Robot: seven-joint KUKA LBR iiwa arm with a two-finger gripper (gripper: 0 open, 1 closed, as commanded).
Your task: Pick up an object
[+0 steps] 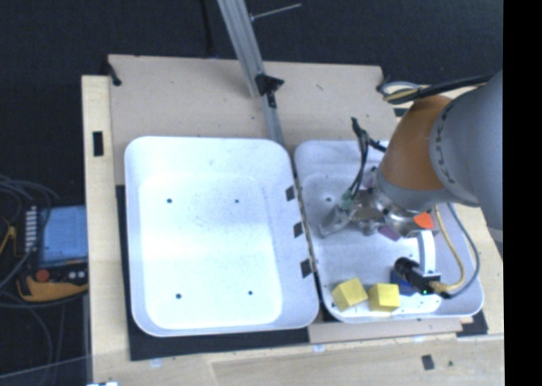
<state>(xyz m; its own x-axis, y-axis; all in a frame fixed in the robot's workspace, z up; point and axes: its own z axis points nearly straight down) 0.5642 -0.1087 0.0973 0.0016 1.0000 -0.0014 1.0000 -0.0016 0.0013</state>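
My gripper [339, 217] is down inside the right bin [322, 164], near its left-centre, with the grey arm and orange band above it. Whether anything sits between its tips is hidden at this angle. Two yellow blocks [350, 294] [385, 295] lie side by side at the bin's front edge, well below the gripper. An orange object [424, 221] and a purple one [395, 229] peek out beside the wrist, to the gripper's right.
The left bin [207, 232] lies beside the right one, parted by a rim with black clips. A slanted metal rod [246, 46] rises from behind the bins. A blue device with cables [59, 236] sits off the bench at far left.
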